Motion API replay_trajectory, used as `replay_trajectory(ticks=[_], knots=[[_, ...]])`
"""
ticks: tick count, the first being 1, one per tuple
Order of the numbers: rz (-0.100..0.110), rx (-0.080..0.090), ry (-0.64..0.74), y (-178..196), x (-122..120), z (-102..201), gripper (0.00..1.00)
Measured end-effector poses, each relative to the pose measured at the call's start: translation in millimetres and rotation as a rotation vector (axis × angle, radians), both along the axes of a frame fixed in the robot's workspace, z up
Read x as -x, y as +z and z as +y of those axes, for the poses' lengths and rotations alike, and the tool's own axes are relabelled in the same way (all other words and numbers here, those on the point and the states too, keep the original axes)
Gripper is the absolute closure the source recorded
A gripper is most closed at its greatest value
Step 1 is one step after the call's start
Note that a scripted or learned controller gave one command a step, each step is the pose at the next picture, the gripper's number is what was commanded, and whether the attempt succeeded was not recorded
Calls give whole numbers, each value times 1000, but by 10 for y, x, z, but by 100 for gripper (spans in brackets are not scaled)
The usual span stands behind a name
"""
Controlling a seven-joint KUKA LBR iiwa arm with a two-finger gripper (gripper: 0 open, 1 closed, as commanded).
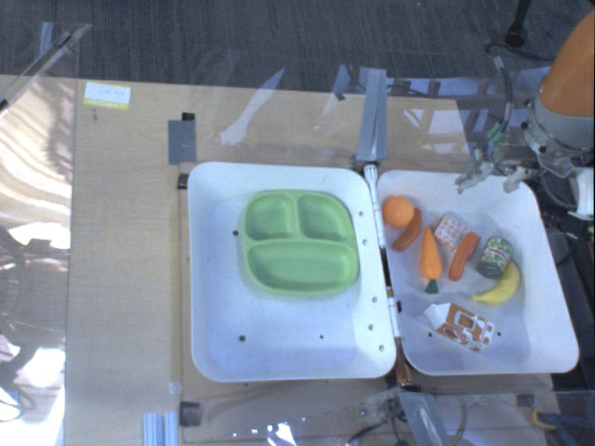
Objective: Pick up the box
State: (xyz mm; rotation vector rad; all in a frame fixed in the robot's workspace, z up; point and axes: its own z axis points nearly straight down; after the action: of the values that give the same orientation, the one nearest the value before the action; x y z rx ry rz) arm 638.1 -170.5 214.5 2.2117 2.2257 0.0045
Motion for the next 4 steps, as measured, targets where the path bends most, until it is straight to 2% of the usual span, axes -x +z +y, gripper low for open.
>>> replay_trajectory(ticks=[1, 2, 3, 4], knots=[[3, -1, -65, -966, 747, 629, 0], [-8, 0, -70, -1254, 1476, 503, 0], [-18, 3, -68, -1131, 1438, 501, 100], [-2, -1, -162, 183, 943, 1209, 100]])
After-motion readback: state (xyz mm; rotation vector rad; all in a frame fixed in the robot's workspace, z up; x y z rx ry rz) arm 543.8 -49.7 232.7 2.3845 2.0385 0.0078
